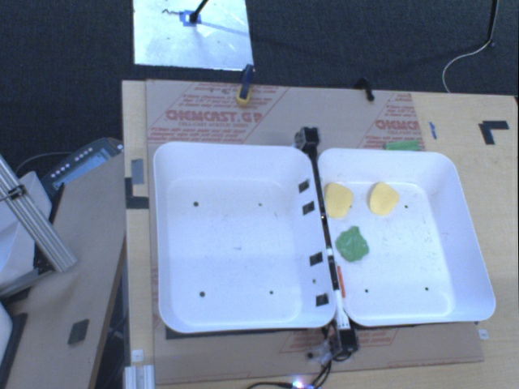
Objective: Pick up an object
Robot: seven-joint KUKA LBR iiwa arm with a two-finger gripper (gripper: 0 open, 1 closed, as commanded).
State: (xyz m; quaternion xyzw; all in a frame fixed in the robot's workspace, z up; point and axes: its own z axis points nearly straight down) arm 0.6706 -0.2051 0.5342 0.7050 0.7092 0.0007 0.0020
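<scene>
Nearest the camera, the near rims of the two white bins meet at a dark seam [326, 241] set with small black clips. The left bin [174, 298] has a bare white floor marked by a few dark dots.

The right bin [462, 294] holds all three loose things, gathered in its far-left part close to the seam. Closest of them is a green lump [352, 244], crinkled at the edge and roughly round. Its long axis, if it has one, seems to run near to far, but the view is too soft to be sure. Just beyond it and apart from it lies a yellow piece [338, 200], an oval longer near to far, lying just beside the seam. A second yellow piece [383, 198] sits level with it to the right, a little rounder, with a clear gap between them.

Whether the pincer is open or closed cannot be told.

Past the right bin's far rim a small green strip [403, 145] lies on the board with red lettering [215, 113]. Farther still, a shiny metal sheet [192, 24] rests on dark carpet.
</scene>
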